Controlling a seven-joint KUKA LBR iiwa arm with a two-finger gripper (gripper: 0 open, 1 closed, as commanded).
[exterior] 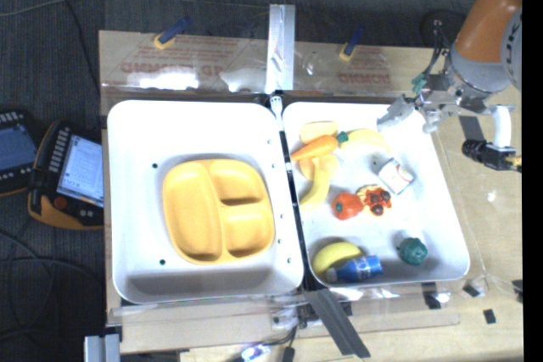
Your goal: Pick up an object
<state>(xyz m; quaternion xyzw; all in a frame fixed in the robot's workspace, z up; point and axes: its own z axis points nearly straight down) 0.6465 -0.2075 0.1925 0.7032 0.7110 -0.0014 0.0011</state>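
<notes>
The right bin (450,208) holds several objects: an orange carrot (314,147) lying over a yellow banana (313,183), a pale yellow piece (370,138), a small white box (395,175), a red pepper (346,205), a small red and yellow item (376,197), a green lump (412,251), and a second yellow fruit (333,253) with a blue bottle (357,269) against it. My gripper (409,110) hangs over the bin's far right corner, above and to the right of the pale yellow piece. Nothing shows in its grasp.
The left bin (136,140) contains a yellow divided plate (219,208). A handheld pendant (68,178) lies on the floor to the left. A grey post (281,47) stands behind the bins' shared wall. The arm's orange band (490,13) is at the upper right.
</notes>
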